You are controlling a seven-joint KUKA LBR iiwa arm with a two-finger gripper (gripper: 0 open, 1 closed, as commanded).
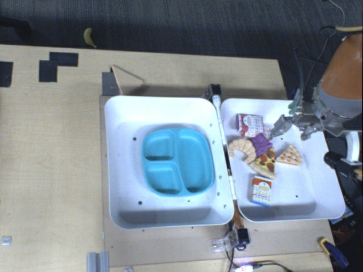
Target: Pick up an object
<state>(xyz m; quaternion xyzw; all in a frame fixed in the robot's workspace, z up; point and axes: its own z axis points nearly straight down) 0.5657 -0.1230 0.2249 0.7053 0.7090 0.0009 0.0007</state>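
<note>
My gripper (294, 130) hangs over the upper right part of the right bin (323, 203), with its fingers spread open and nothing between them. Its left fingertip (279, 128) is just right of a red and white carton (249, 123) and above a purple bunch of grapes (262, 144). Below the gripper lies an orange pizza slice (290, 156). A croissant (241, 147) and a second pizza slice (265, 164) touch the grapes. A small yellow and red box (261, 190) lies nearer the front.
The left bin (122, 203) holds a blue divided plate (177, 161). A ridge (224, 152) separates the two bins. The arm's orange band (346, 67) and grey wrist (340, 103) stand over the right bin's far right edge.
</note>
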